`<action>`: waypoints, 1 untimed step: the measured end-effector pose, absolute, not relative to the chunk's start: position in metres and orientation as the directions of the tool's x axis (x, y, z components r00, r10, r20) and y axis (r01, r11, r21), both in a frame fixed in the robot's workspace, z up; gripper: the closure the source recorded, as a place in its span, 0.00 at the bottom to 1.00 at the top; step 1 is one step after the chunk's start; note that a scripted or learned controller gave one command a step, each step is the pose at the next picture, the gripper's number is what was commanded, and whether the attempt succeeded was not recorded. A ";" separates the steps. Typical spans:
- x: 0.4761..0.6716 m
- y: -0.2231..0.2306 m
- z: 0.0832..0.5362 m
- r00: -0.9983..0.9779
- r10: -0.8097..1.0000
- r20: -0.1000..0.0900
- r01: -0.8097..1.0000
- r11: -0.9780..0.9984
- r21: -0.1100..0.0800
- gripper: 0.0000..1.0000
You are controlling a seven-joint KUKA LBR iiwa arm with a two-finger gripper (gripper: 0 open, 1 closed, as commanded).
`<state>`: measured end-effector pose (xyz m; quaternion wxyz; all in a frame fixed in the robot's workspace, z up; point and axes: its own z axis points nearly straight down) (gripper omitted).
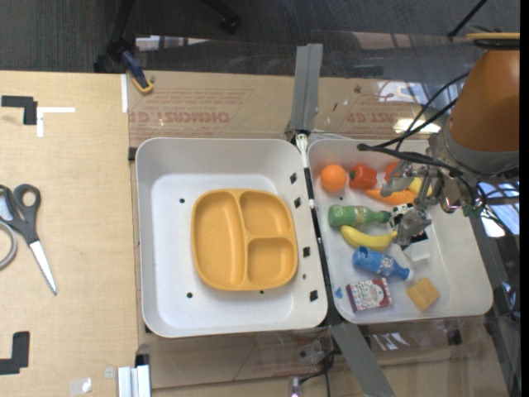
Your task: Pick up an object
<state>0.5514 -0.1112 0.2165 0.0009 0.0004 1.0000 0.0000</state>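
Observation:
The right bin point(463, 304) holds several toy foods: an orange point(333, 178), a red pepper point(362, 176), an orange carrot point(392, 195), a green bottle point(355, 216), a yellow banana point(369, 238), a blue bottle point(378, 264), a small red-and-white carton point(369, 294) and a tan cube point(423, 294). My gripper point(411, 224) hangs low over the bin's middle, just right of the banana's tip and below the carrot. I see nothing held between its fingers.
In the left bin point(157, 222) lies a yellow divided plate point(245, 239). Scissors point(29, 230) lie on the wooden bench at far left. The arm's orange band point(494, 98) and cables hang over the right bin's back right corner.

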 end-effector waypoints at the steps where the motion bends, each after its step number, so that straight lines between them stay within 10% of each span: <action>1: 0.537 -0.106 0.108 -0.998 -0.057 -0.001 -0.057 0.998 0.000 0.00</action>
